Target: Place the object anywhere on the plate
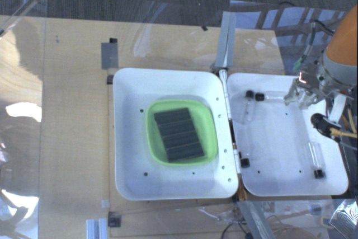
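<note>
Nearest the camera, the wooden bench (pixel 67 120) bears the left bin (pixel 128 176), and the green plate (pixel 154 120) sits at its middle. The object (pixel 179 134) lies on that plate, flat on its floor and wholly inside the raised green rim, so by my judgement the task's one demand is already met. Nothing of the object hangs over the plate's edge or leans on the rim.

The object is a dark grey, roughly rectangular slab. Ridges or grooves run across it and split its top into several parallel bands. It is turned at a slant to the plate's sides, with one short end towards the plate's far left and the other towards its near right. A margin of green shows all round it. It looks matte and stiff, though its material cannot be told.

To the right of the plate and across the seam stands the right bin (pixel 279 143), which holds no task thing. Farther off, well apart from the plate and up to its right, the gripper (pixel 305 95) hangs over that bin's far right corner, under the arm (pixel 342 47). Nothing can be seen in it, and whether it is spread or closed cannot be told. What is left, I judge, is at most confirming the placement.
</note>
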Robot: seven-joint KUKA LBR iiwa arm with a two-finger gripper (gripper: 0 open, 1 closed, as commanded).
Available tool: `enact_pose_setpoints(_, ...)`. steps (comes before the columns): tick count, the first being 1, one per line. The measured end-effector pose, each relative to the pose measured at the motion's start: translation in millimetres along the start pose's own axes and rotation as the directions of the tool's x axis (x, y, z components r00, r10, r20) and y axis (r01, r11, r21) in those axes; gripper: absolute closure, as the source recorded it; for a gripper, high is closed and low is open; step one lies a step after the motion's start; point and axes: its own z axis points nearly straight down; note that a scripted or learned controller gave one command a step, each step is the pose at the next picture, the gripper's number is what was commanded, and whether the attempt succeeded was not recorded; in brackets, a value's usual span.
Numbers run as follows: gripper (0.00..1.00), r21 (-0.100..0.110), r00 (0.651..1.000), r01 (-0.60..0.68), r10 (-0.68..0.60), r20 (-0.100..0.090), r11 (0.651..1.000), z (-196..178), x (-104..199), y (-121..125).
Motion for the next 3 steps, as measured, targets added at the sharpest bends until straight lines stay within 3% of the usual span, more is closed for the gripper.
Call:
enact_pose_setpoints(1,1.00,0.004,1.000,-0.004,0.004,-0.002,1.000,24,31,-81)
enact_pose_setpoints(2,0.00,0.003,1.000,-0.004,0.004,-0.002,1.000,23,31,-81)
enact_pose_setpoints(3,0.00,-0.001,0.997,0.076,-0.076,-0.001,0.997,-16,-25,-93)
